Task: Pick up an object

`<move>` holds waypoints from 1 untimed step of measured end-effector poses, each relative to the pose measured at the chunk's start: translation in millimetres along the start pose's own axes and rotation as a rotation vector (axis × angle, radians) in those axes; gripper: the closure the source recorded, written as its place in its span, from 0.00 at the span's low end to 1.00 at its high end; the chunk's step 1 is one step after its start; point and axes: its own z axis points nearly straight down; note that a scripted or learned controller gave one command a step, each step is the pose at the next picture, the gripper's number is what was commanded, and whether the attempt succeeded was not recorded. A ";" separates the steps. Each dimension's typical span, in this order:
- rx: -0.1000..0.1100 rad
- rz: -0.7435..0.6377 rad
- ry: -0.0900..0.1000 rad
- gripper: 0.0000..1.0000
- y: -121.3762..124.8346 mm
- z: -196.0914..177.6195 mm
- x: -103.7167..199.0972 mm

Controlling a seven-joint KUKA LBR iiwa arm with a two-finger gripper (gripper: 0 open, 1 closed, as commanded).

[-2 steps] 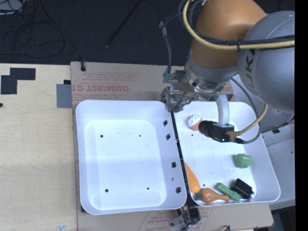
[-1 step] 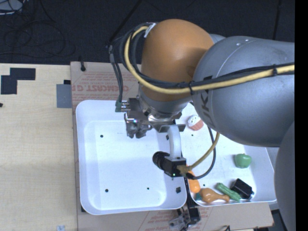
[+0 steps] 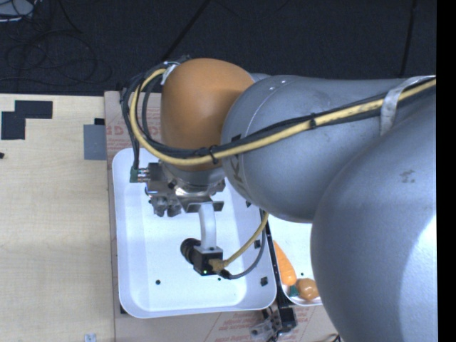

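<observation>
Pincer [image 3: 175,206] hangs over left bin [image 3: 142,262]; wide or narrow, can't tell. Risk: grabs air, since the orange pieces [image 3: 286,263] lie in right bin [image 3: 285,230].

orange tapered object [image 3: 284,262] | right bin [image 3: 303,251] (arm-shadowed) | touching yellow lump [image 3: 307,288]

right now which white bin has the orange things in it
The right-hand bin, mostly hidden under the arm; the gripper hangs over the left one.
</observation>
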 end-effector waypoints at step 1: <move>-0.002 0.004 -0.001 1.00 48.5 106.5 -1.9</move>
